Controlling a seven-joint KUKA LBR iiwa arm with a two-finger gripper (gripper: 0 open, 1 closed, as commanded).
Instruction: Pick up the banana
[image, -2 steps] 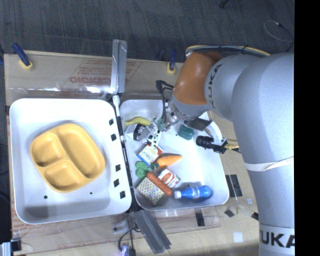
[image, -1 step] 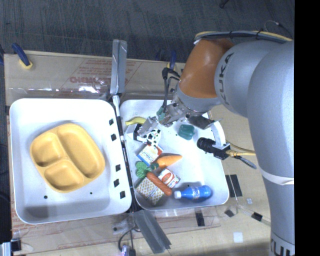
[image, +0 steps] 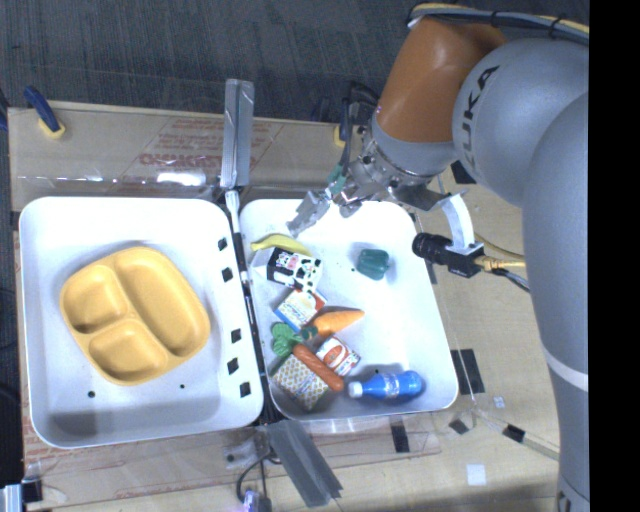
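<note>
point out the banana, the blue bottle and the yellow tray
banana (image: 281, 243), camera view, middle of its curved body
blue bottle (image: 392, 385), camera view, middle of its body
yellow tray (image: 135, 313), camera view, ridge between its compartments

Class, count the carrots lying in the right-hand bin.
2: one carrot mid-bin beside the small cartons, another carrot lower left on the pile. More may hide underneath.

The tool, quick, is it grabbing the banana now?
Tool: open, holding nothing, poised just above the banana in the right bin.
</note>
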